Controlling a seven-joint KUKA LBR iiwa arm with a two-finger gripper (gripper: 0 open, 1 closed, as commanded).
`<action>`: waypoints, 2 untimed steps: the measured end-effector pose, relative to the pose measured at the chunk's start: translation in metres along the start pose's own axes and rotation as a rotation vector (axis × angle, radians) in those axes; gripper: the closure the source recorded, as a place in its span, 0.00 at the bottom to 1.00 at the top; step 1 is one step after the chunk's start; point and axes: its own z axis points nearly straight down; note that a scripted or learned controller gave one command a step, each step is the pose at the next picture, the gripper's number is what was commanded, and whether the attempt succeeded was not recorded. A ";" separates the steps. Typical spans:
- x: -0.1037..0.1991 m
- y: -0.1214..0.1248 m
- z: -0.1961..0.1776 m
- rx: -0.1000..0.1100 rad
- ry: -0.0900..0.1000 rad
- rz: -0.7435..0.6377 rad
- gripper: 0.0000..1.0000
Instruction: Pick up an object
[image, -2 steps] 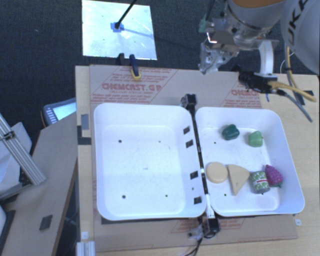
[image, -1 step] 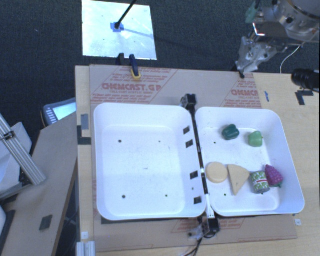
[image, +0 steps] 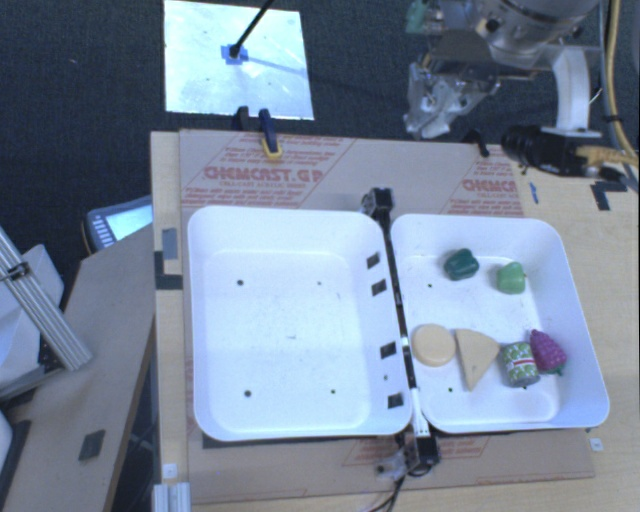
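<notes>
Camera view: the gripper (image: 437, 108) hangs at the top of the frame, beyond the far rim of the right bin (image: 575, 290) and over the cardboard sheet (image: 330, 170) that lies under both bins. Its tip is a pale blur against the dark floor; how wide it stands cannot be told, and nothing is seen hanging from it.

All the candidates for picking lie in the right bin, below and nearer the camera than the gripper. Closest to it is a dark green pepper (image: 460, 264), with a lighter green pepper (image: 511, 278) just beside that, toward the bin's right wall. Further from the gripper, along the near half of the bin, runs a row — a round tan disc (image: 434, 345) touching a yellow wedge (image: 476, 356), then a small green can (image: 518, 363) pressed against a purple grape bunch (image: 547, 351). The left bin (image: 200, 330) lies well off to the gripper's side, across the black hinge (image: 393, 310).

As a judgement of progress: the pick has not begun in any visible way. Every object rests on the bin floor, none is lifted, and the gripper is well apart from all of them. What is left is the whole job — travel over the right bin, descend onto one item, close on it and raise it clear. The two peppers look the easier reach, each standing apart from its neighbours.
</notes>
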 end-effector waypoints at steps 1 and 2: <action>0.113 0.020 0.130 0.012 -0.002 -0.003 1.00; 0.117 -0.016 -0.009 -0.011 0.005 0.003 1.00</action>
